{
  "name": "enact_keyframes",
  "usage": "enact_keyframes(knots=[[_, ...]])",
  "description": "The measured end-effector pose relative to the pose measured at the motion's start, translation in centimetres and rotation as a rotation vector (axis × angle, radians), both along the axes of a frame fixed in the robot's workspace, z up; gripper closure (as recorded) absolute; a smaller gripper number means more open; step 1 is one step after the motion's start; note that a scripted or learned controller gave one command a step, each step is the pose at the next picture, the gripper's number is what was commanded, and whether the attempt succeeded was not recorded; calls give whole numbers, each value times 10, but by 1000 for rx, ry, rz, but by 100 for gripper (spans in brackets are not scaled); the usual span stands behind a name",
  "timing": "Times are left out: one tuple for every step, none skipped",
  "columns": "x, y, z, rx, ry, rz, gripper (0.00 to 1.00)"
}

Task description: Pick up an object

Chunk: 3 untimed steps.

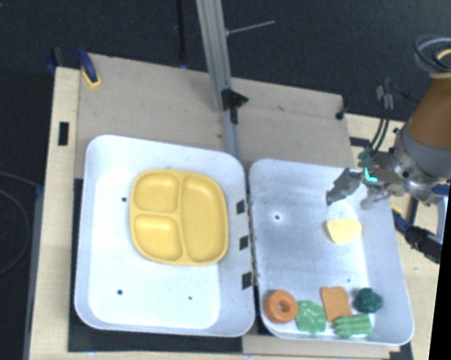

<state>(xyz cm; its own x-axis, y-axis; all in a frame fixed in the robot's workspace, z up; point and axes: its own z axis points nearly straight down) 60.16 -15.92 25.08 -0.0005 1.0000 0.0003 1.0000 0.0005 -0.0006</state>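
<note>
Camera view: fingers (354, 190) spread, holding nothing, right of centre above the pale yellow block (342, 230), so drop straight down first.

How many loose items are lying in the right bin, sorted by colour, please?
Yellow: 1, the yellow piece near the gripper
Orange: 2, the ring and the flat block
Green: 3, the light green lump, the green piece and the dark green lump
Total: 6
</note>
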Motion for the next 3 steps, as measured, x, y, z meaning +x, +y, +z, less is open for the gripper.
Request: enact_keyframes(knots=[[1, 0, 1, 0, -2, 0, 0], [-1, 0, -62, -1, 4, 0, 0], [-4, -3, -125, -1, 2, 0, 0]])
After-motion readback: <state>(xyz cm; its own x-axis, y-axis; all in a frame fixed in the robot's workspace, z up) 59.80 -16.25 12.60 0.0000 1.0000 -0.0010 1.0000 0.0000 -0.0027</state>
